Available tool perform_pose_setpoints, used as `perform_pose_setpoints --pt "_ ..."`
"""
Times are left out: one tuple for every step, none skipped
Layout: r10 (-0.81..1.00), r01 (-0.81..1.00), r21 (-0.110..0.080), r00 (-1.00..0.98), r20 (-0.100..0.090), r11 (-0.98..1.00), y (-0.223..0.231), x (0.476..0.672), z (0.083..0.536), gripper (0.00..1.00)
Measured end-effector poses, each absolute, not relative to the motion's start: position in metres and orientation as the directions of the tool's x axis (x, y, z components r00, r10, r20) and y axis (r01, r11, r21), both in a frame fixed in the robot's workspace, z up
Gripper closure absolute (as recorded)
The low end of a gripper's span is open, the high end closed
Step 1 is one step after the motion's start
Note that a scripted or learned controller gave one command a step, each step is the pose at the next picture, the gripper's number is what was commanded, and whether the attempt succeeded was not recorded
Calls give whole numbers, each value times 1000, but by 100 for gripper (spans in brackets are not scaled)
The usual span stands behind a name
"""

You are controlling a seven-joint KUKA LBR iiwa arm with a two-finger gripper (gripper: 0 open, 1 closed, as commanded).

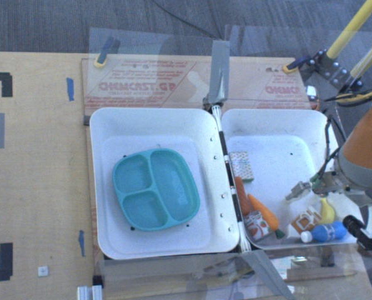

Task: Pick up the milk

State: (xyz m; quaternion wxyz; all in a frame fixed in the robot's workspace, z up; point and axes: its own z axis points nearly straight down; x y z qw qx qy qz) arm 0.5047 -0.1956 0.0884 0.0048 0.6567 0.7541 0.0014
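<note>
— Milk (323, 233) first: where does it lie?

— Right bin (267, 125), front right corner. I take it to be the blue bottle with a white cap, lying on its side along the front wall; any label is too small to read.

— What is around it?

— A banana (327, 210) just behind it, and an orange-and-white box (304, 220) just beside the cap end. Further left, a carrot (264, 211) lies slantwise, with a red-and-white carton (256, 225) at its front and a small patterned box (241, 165) against the left wall.

— Gripper (306, 189)?

— Over the right bin, behind the orange-and-white box and the banana, apart from the milk. The arm (364, 149) comes in from the right, orange band showing.

— Wide or narrow?

— I cannot tell; it is small and blurred against the white floor. Nothing is seen held in it.

— Left bin (148, 120)?

— It holds a teal divided plate (155, 189), lying flat near the middle.
</note>
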Motion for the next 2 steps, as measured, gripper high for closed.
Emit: perform_pose_setpoints --pt "980 980 -1 -197 1 197 -185 479 123 0" --pt "935 935 -1 -355 1 355 -173 480 101 0"
